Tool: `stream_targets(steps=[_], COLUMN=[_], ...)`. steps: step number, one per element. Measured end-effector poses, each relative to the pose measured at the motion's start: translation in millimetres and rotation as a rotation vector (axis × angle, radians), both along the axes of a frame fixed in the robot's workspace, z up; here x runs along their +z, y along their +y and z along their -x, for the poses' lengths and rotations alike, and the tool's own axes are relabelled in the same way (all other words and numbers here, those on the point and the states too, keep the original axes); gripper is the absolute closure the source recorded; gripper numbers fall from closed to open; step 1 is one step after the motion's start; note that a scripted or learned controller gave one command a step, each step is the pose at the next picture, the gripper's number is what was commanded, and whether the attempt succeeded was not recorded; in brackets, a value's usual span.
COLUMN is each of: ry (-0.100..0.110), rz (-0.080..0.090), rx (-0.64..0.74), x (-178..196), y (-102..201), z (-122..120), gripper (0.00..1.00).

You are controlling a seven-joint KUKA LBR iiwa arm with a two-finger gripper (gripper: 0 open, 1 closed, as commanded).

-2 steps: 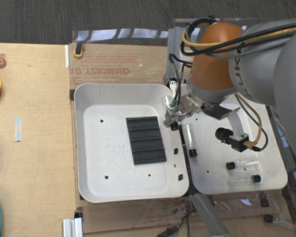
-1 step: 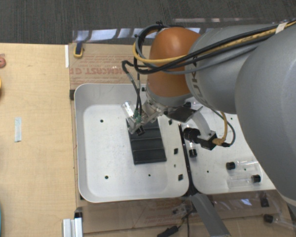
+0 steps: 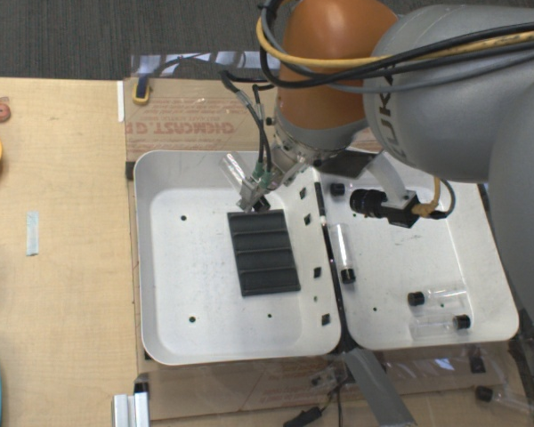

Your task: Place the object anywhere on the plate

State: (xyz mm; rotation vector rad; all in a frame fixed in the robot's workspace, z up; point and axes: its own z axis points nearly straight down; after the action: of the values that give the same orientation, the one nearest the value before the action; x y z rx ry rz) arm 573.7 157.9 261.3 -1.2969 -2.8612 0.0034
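Gripper (image 3: 252, 194) over left bin (image 3: 160, 238), tips at far end of black ridged block (image 3: 264, 252), finger state impossible to tell, block lying flat just below it

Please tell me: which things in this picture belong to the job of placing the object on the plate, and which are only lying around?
Belong to the job:
- gripper, at the far end of the black ribbed block
- black ribbed block, lying flat in the left bin; whether it serves as the plate or the object is unclear

Only lying around:
- right bin
- clear plastic piece in the right bin
- cardboard sheet behind the bins
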Motion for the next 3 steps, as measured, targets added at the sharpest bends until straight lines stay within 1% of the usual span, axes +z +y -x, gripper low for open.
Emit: stream_targets(steps=[1, 2, 3], ry=[0.0, 0.0, 0.001], rz=[-0.001, -0.002, 0.0], rx=[0.239, 0.564, 0.612], x=[-83.5, -36.2, -170.2], y=[29.5, 70.6, 67.5], z=[-49.5, 4.3, -10.5], gripper=[1.0, 1.0, 1.0])
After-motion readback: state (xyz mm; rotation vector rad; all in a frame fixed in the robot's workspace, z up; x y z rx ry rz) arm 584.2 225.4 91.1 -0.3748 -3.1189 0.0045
